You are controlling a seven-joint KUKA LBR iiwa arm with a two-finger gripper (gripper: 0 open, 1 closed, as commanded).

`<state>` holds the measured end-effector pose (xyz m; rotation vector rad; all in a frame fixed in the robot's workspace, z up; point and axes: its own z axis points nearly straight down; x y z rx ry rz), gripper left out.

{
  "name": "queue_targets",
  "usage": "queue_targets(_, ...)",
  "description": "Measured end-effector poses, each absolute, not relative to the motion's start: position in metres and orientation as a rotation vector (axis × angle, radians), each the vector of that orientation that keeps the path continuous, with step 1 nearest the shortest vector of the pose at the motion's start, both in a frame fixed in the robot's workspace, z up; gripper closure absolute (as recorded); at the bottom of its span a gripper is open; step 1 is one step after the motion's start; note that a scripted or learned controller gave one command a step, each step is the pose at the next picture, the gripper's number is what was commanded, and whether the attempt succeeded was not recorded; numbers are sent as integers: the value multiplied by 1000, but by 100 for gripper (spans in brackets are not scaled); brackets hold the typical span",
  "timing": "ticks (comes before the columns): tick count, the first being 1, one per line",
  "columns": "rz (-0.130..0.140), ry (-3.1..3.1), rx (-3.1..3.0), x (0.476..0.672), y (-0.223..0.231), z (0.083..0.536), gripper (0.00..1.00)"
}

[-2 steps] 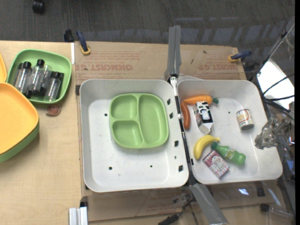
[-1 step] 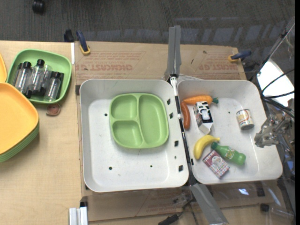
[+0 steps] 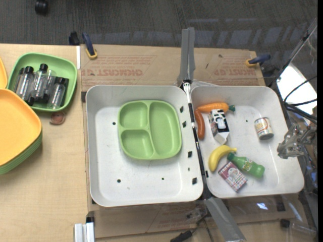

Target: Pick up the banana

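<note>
1. camera view: the banana [image 3: 219, 157] lies in the right bin [image 3: 272, 183], well to the left of the gripper [image 3: 288, 146], near the wall between the two bins.
2. a green bottle [image 3: 246, 166] lies just beside the banana on the gripper's side, with a small packet [image 3: 232, 177] below it.
3. a carton [image 3: 219, 122], a carrot [image 3: 213, 107] and a can [image 3: 263, 128] lie farther up the bin.
4. the gripper sits at the bin's right edge, apart from all of them; cannot tell whether it is open or closed.
5. a green divided plate [image 3: 150, 130] rests in the left bin [image 3: 101, 185].
</note>
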<state>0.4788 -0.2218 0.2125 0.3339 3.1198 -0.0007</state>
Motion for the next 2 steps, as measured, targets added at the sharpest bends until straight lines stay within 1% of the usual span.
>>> queue_targets(2, 0, 3137, 100, 479, -221, 213, 100)
